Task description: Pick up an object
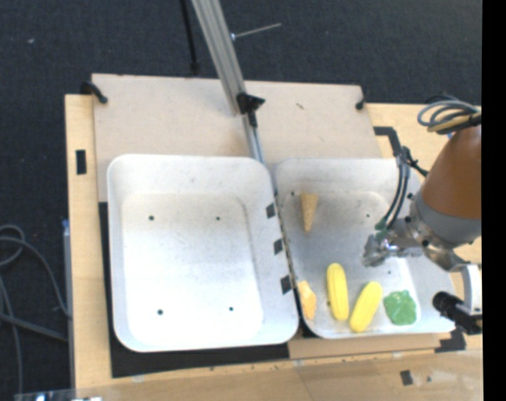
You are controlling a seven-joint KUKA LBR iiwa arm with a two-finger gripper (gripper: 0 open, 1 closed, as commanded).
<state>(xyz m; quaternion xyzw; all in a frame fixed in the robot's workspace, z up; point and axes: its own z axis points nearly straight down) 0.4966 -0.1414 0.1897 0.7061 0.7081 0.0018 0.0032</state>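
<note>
Seen from above, the wide shallow white bin on the left [136,249] lies bare; the right-hand white bin [353,182] holds a tan cone-shaped piece [308,210] near its top, a small orange piece [306,299] against its left wall, two yellow corn-like cobs [337,291] [366,305] and a green lump [400,307] along the bottom; the grey two-finger gripper [378,249] hovers just above the cobs, gripping nothing visible. Whether it is spread or pressed together cannot be told. The approach seems underway; next, likely a descent onto one cob.
</note>
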